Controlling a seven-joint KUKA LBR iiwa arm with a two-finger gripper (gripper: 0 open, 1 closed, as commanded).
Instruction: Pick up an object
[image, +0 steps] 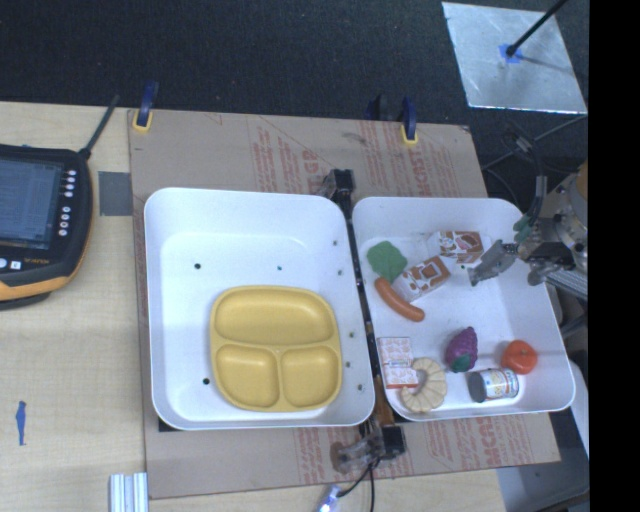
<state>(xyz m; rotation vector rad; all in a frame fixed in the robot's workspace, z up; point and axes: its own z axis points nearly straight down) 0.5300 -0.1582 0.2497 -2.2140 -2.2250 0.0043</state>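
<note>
The right bin (540, 318) holds several small items. Among them are a green piece (386, 259), an orange sausage (400, 299) and two brown-and-white packets (427, 274) (460, 244). There are also a purple grape bunch (461, 347), a red tomato (518, 356), a small can (494, 385), a tan ring-shaped pastry (424, 385) and a red-and-white sachet (397, 361). My gripper (512, 272) reaches in over the bin's right side, just right of the packets. Its fingers stand open with nothing between them.
The left bin (175, 230) holds a yellow divided plate (277, 346). An orange-edged tablet (35, 220) lies on the bench at far left. Clamps (408, 118) pin the cardboard sheet at the back edge.
</note>
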